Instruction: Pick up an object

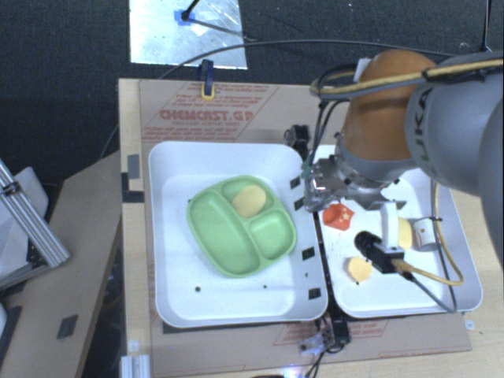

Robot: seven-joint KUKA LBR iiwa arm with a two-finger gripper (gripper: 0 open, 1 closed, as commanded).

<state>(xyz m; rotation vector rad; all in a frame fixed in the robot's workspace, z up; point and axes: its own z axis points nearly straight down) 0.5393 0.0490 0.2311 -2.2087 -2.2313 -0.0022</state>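
Two bins sit side by side before you. The left bin (181, 290) fills the centre of the frame and holds a green plate (224, 242) with three compartments; a yellow lump (250, 201) lies in the upper one. The right bin (441, 290) sits at lower right, and the arm (449, 124) reaches in over it from the right edge.

You'll find the gripper (321, 184) over that bin's upper left corner, close to the wall between the bins. You cannot tell its state, because the wrist hides it from above.

A red piece (339, 216) lies on the bin floor just below and right of the gripper; whether they touch is unclear. A yellow piece (359, 270) lies lower in the frame, nearer the bin's bottom wall. A pale piece (405, 233) lies right of the red piece, partly hidden.
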